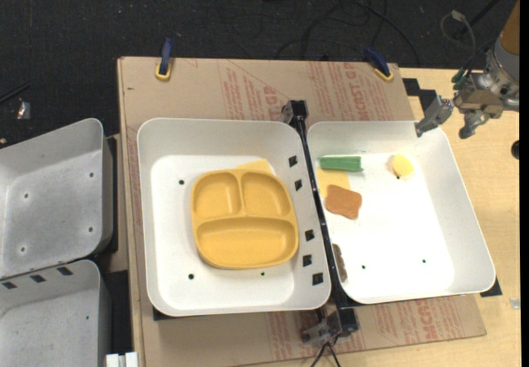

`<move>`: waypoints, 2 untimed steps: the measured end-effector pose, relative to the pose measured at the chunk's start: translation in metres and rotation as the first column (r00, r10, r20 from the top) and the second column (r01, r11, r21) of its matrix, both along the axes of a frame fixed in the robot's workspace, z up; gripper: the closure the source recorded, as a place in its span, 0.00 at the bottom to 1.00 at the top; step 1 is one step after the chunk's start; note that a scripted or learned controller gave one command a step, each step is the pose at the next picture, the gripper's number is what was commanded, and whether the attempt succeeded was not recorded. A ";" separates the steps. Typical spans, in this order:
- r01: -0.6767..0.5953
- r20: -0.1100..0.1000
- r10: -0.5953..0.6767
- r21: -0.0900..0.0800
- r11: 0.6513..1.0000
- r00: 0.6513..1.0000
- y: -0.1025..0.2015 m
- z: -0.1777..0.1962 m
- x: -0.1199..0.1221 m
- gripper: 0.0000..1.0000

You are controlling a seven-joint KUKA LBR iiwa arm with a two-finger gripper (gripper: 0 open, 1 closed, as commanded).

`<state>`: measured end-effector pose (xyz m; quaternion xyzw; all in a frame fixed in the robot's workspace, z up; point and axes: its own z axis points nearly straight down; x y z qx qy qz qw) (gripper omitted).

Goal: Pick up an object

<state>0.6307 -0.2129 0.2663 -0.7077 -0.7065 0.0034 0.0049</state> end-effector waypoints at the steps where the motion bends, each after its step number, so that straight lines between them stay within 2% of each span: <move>1: -0.003 0.012 0.003 -0.003 1.000 1.000 0.001 0.008 0.002 0.00; 2: -0.005 0.007 0.005 -0.002 1.000 1.000 0.002 -0.051 0.011 0.00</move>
